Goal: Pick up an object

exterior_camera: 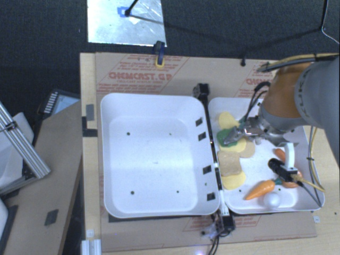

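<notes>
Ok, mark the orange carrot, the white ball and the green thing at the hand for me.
Orange carrot-shaped toy [260, 189]: camera view, middle of its body.
Small white ball [272, 199]: camera view, its top surface.
Green object beside the hand [223, 136]: camera view, its visible left part.

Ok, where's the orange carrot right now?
The carrot lies near the front of the right bin, beside a white ball.
</notes>
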{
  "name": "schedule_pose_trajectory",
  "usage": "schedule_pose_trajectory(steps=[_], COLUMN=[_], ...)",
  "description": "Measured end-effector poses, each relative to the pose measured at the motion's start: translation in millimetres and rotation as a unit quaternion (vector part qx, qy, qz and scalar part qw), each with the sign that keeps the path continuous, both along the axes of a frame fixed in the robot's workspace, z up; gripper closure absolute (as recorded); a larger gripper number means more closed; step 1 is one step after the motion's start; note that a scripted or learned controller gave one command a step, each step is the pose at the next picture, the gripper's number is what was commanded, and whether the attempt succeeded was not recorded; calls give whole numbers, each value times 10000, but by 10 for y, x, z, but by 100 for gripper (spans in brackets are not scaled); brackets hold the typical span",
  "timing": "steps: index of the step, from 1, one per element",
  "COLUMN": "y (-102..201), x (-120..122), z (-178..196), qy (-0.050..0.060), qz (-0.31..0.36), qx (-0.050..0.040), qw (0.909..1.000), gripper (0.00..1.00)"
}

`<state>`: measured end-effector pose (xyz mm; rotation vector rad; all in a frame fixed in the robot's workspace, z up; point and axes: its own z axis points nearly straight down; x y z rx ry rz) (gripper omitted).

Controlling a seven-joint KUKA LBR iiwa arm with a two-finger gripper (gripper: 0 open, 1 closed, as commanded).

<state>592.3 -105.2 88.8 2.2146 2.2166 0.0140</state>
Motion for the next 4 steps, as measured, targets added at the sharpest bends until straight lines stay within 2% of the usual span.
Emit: schedule_pose_trajectory(steps=[1, 2, 3, 4], y=[99, 202, -177, 190], x=[-733, -89, -225, 251], z=[-35, -36, -40, -33], qy=[64, 26, 54, 29], qz=[-7, 28, -10, 35], qx=[4, -6, -2, -3], qw=[10000, 10000, 10000, 10000], gripper=[0, 0, 0, 0])
